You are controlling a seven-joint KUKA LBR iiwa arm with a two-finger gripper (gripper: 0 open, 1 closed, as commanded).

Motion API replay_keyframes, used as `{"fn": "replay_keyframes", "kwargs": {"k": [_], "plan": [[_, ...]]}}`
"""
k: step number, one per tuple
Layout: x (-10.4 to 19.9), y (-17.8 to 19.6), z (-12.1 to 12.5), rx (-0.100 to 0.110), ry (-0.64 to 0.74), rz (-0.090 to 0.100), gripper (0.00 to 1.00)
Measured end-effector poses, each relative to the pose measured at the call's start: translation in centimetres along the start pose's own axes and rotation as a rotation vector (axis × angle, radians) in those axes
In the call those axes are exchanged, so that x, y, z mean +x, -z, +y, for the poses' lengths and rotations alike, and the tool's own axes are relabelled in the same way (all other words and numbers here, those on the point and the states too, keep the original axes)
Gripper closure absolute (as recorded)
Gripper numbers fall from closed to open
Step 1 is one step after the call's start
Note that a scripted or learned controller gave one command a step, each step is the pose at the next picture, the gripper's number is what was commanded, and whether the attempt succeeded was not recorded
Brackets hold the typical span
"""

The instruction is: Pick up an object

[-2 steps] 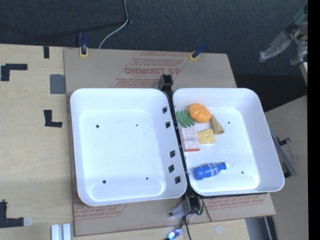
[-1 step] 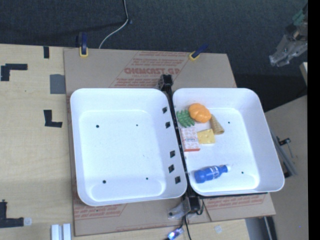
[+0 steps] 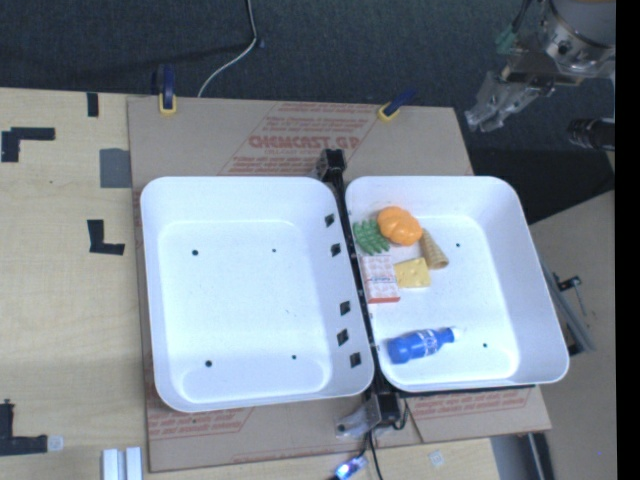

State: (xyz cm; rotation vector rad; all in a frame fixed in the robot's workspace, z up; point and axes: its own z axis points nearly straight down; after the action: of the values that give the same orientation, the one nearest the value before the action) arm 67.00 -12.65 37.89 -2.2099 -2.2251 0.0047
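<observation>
1. The end effector (image 3: 488,108) hangs high at the upper right, beyond the far right corner of the right bin (image 3: 520,298) and outside its rim; nothing sits between its parts, and whether it is spread or pressed together I cannot tell at this angle
2. The step in hand reads as the approach: the arm needs to travel toward the near left, over the right bin, and descend straight down on one chosen item
3. The blue bottle (image 3: 420,344) looks the best target. It lies on its side near the right bin's front wall, apart from the other items, so the end effector can straddle its narrow width
4. It is a small, rounded blue thing with a pale label, its slimmer end pointing right; being round, it may roll if nudged, so closing across the middle seems safest
5. The cluster by the right bin's left wall is tighter: an orange ball (image 3: 400,225) touches a green piece (image 3: 370,236), with a yellow block (image 3: 412,273), a tan cone (image 3: 434,250) and a printed card (image 3: 379,278) close by
6. The left bin (image 3: 160,268) adjoins the right bin on the counter (image 3: 60,268)
</observation>
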Motion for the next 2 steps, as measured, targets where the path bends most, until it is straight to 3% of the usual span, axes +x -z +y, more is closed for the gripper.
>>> {"fn": "replay_keyframes", "kwargs": {"k": [1,2], "plan": [[8.7,9.0,-0.1,-0.016,0.004,0.000,1.00],[19.9,13.2,-0.2,-0.010,0.007,0.002,1.00]]}}
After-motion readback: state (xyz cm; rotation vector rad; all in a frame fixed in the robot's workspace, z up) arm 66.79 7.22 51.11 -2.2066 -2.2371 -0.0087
